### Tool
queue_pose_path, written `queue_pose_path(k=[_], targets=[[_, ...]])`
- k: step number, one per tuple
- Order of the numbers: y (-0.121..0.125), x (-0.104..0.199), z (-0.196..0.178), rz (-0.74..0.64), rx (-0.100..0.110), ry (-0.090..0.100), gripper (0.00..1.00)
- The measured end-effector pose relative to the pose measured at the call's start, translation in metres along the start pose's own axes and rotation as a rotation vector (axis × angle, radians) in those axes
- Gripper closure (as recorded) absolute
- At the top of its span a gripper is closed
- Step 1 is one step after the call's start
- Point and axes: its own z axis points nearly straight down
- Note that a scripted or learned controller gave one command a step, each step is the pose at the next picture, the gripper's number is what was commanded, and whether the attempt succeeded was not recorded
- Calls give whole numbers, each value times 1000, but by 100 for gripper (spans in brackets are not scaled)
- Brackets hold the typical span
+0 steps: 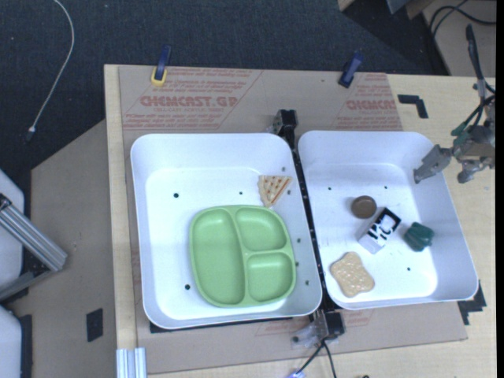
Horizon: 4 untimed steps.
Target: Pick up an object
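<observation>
We see the hand (445,166) at the right edge of the view, over the far right rim of the right bin (331,150). Its two grey fingers (430,164) are spread apart, with nothing between them. In that bin lie four things, all well away from the hand: a round brown disc (363,207), a small black-and-white block (379,231) just nearer than it, a dark green piece (418,235) beside the block on the right, and a tan toast-shaped piece (351,274) nearest the front rim. The left bin (150,160) holds a green divided plate (242,255) and a waffle-patterned wedge (273,188) by its far right corner. Both bins rest on the surface (122,116).
</observation>
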Motion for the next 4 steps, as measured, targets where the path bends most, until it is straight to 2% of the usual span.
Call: queue_pose_path(k=[1,2,4], targets=[[3,1,-8,-4,-14,-3,0],[-4,3,53,-4,-6,0,0],[7,-4,164,-3,-8,-1,0]])
